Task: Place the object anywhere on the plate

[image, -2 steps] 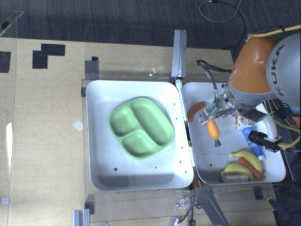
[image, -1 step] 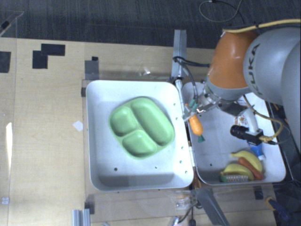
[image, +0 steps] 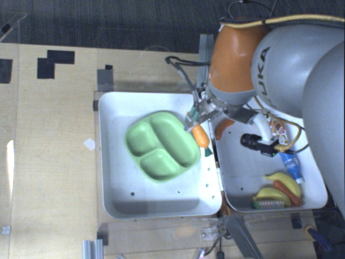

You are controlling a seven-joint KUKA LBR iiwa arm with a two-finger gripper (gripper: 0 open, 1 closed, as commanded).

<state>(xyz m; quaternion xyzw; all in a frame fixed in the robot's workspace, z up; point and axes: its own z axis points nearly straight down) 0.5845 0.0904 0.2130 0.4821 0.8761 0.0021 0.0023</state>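
Camera view looks down on two white bins. A green plate [image: 161,144] with three sections lies in the left bin [image: 116,193]. The claw [image: 195,117] is over the plate's right edge, and a toy carrot [image: 200,136] hangs right below its tips, over the plate's right rim. I cannot tell if the claw is pinching it. The right bin [image: 237,198] has a banana [image: 285,181], a blue bottle [image: 291,166] and more toy food.

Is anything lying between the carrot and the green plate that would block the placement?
Nothing visible. The carrot sits under the end effector, right at the green plate and its right edge, with no object between them in the left bin.
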